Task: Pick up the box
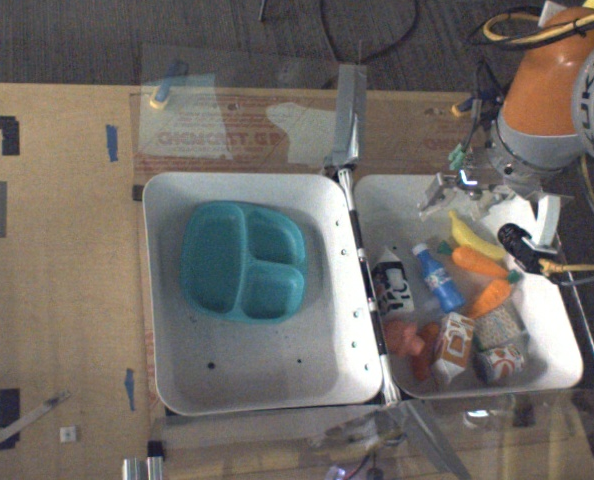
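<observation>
Closest to the camera, the box (454,346) sits at the front of the right bin (567,353), crammed between a red item (407,339) and a grey carton (500,349). Probably light cardboard that dents easily, so I'd pinch its flat sides. Its print isn't readable. Can't tell the gripper (462,190) state.

a: what kind of place is this?
b: a robot lab. a grey and orange arm (552,88) hangs over two white bins (167,368) on a cardboard-covered bench (57,268).
a: what else shows it?
b: blue tape marks (111,143) by the bench's left edge, and black cable (369,13) looped on carpet beyond its far edge.
</observation>
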Robot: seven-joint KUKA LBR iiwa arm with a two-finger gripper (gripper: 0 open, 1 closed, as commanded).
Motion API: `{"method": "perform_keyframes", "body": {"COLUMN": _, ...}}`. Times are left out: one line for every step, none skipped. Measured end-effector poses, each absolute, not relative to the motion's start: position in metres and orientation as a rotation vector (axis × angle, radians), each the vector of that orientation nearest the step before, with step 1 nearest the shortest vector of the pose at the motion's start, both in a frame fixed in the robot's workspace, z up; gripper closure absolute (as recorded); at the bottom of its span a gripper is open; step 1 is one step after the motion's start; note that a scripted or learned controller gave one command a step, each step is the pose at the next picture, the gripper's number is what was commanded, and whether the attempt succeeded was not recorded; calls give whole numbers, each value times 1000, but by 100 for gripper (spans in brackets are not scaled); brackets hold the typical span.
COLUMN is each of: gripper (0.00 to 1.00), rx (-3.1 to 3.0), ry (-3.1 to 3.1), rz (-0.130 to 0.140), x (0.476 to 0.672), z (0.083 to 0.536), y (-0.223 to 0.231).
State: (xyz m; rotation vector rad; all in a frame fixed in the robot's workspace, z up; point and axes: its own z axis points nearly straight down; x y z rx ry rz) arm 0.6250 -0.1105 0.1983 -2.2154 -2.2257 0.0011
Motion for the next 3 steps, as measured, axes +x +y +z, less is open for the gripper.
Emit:
{"method": "perform_keyframes", "body": {"gripper": 0, "rx": -2111, "ry": -2336, "rz": -7, "x": 643, "z": 88, "y": -102}}
{"method": "perform_keyframes", "body": {"gripper": 0, "rx": -2268, "ry": -2179, "rz": -5, "x": 590, "z": 89, "y": -155}}
{"method": "perform_keyframes", "body": {"gripper": 0, "rx": -2565, "ry": -1817, "rz": 1, "x": 623, "z": 365, "y": -162}}
